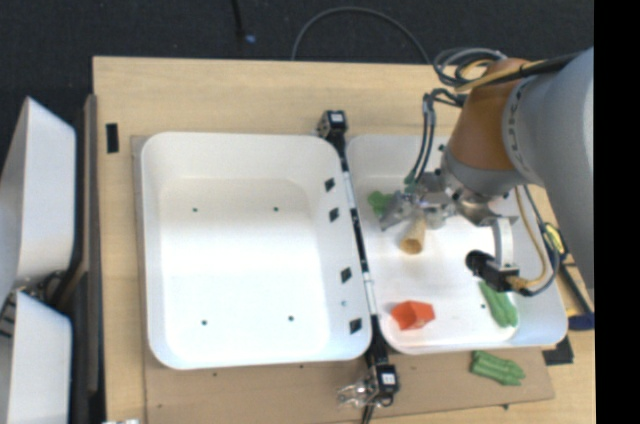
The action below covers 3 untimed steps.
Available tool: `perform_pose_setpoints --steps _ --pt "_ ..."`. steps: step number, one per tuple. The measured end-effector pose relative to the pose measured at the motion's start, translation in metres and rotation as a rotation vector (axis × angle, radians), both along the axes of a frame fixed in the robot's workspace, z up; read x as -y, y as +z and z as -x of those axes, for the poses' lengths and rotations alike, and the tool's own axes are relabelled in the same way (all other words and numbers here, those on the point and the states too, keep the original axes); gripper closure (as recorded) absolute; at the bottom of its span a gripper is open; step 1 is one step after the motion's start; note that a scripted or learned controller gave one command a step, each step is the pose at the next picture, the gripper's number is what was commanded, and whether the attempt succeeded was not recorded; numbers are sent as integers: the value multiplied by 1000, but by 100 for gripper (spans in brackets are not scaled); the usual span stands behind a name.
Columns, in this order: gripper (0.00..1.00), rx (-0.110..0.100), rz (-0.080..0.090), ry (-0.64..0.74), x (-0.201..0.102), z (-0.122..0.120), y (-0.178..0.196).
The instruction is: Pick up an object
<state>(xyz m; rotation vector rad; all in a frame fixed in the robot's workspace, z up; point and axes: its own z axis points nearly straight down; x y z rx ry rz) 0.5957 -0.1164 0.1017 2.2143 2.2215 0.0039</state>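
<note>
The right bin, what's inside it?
Inside the right bin: an orange block, a tan cylinder, green pieces. The arm covers the bin's far corner.

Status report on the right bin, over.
Gripper down in right bin, over tan cylinder; grip unconfirmed. Green piece at its left. Orange block and green object lie apart, untouched. Another green object on bench outside bin.

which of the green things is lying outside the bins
The green piece on the wooden bench below the right bin. The other two green pieces lie inside that bin.
</note>
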Motion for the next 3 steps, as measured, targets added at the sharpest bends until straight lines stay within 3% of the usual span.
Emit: perform_pose_setpoints --steps 1,2,3 --pt "0 -5 0 -3 -9 14 0" --pt "100 -2 0 -4 -7 13 11" --pt "100 5 -3 7 -87 -2 105"
